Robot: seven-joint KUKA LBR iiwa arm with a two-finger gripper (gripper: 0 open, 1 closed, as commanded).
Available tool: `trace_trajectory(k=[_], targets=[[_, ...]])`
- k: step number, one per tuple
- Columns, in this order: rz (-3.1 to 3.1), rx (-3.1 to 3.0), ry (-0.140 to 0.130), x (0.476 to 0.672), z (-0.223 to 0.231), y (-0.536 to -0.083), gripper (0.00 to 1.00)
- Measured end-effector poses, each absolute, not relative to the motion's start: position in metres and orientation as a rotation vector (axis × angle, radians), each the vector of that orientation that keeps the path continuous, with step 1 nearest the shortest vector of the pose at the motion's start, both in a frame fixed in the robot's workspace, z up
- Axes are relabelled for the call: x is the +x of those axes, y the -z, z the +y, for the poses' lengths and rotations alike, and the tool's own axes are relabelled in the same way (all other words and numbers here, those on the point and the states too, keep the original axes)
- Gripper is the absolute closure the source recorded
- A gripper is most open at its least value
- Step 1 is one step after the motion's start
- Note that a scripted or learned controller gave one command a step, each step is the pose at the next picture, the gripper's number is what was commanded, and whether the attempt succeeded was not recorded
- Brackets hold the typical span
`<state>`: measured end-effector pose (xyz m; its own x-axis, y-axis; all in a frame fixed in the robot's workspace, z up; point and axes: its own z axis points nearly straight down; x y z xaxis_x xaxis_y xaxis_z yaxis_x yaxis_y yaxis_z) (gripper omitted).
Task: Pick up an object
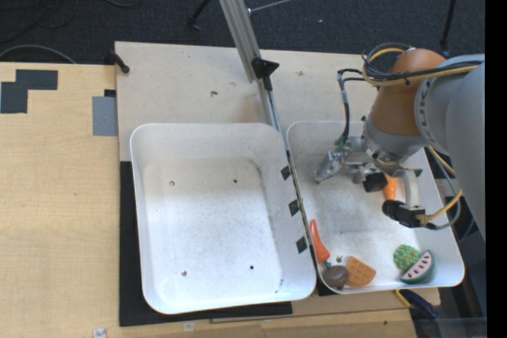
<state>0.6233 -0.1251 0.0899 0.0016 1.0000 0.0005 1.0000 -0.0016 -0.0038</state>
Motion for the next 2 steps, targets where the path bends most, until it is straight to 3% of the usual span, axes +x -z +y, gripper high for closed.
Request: trace_trajectory(k=[1,2], targets=[[-2.212,-2.227,-0.003,0.623,-0.126,-0.101,1.0],[-2.224,-2.223,0.004,0.627,-0.119,-0.161,1.0]])
